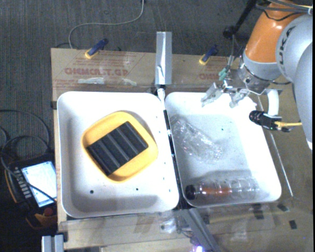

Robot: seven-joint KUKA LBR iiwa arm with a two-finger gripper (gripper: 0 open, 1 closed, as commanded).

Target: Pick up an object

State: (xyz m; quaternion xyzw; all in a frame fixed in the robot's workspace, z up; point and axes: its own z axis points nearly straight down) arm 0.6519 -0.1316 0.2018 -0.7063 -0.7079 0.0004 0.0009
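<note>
camera view, near to far: clear bottle (224,189) lies flat along the near wall of the right bin (270,164), long axis parallel to that wall, dark cap pointing at the near-left corner. crumpled clear plastic wrap (196,138) sits mid-bin toward the left wall, long axis running diagonally. gripper (224,96) hovers over the far edge with fingers apart and nothing between them, so both targets lie toward the near side; my guess is the wrap is closer.

Faint red "CHEMCAT" lettering marks the cardboard sheet (102,71).
</note>
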